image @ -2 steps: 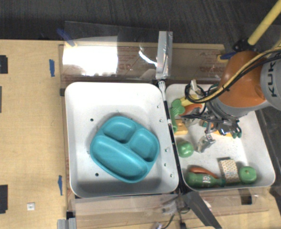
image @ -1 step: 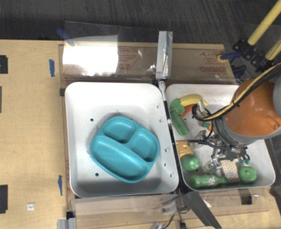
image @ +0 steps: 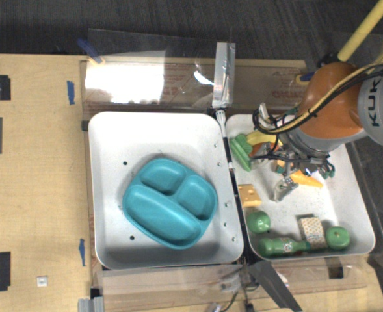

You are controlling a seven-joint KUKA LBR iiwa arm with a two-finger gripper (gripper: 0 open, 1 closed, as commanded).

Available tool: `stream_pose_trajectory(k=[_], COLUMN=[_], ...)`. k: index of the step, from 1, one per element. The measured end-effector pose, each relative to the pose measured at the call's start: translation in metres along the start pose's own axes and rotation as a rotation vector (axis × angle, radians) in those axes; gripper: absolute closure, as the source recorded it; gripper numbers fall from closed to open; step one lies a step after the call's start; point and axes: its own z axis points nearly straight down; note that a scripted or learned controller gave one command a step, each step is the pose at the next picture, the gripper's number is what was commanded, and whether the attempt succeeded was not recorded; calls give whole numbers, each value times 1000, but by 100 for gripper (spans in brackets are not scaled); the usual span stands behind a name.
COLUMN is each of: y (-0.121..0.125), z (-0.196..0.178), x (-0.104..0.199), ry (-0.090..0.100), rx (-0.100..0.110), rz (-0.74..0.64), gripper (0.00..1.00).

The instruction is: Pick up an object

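Metal gripper (image: 284,188), camera view, hangs low in the right bin (image: 354,194) with finger state impossible to tell, an orange piece (image: 308,179) just beside it toward the arm and a tan block (image: 248,195) near on its other side, toward the divider.

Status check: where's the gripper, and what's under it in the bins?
Gripper low in right bin, nothing seen held. Green dumbbell untouched near front edge. Teal divided plate in left bin.
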Motion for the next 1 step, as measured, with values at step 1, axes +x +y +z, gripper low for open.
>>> stream_pose_trajectory(k=[1], y=[0], z=[-14], x=[-5], ry=[-15], rx=[4], rz=[1], gripper=[100])
